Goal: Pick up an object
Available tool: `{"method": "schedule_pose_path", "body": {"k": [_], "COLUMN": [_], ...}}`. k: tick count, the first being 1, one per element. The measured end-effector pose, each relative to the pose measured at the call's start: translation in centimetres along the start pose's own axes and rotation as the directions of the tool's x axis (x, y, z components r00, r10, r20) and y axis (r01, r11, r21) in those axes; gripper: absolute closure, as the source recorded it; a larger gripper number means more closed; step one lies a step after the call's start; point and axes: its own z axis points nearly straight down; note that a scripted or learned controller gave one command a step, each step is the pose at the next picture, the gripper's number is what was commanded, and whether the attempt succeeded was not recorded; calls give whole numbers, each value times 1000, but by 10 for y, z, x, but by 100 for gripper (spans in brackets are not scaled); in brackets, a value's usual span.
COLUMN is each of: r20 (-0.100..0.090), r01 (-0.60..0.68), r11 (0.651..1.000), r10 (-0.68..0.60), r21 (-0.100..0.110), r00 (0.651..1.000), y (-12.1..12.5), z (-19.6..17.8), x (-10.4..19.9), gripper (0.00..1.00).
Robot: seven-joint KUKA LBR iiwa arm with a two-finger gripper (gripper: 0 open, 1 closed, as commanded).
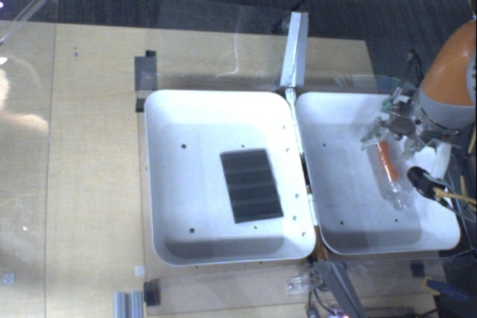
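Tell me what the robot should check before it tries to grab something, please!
1. Something to grab in the left bin: ok, a dark ribbed pad lies flat there.
2. Pad free of the walls: ok, white floor all around it.
3. Something in the right bin: ok, a clear tube with orange inside.
4. Gripper over a target: ok, above the tube's upper end.
5. Fingers open: cannot tell.
6. Tube already gripped: cannot tell.

Two shallow white plastic bins (171, 160) with small dark holes sit on a pale tan wooden bench (82, 182); a dark grey rectangular ridged pad (251, 185) shows horizontal bands; a clear tube with an orange core (388, 169); the arm's orange band (451, 71) tops grey.
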Motion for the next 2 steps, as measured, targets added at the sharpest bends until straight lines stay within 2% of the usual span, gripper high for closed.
{"method": "schedule_pose_path", "body": {"k": [1, 2], "r20": [4, 3], "r01": [142, 142], "r11": [990, 990], "r10": [-142, -142], "r21": [-13, -13], "r00": [990, 990], "y": [37, 37], "z": [65, 65], "x": [8, 8], "gripper": [0, 0]}}
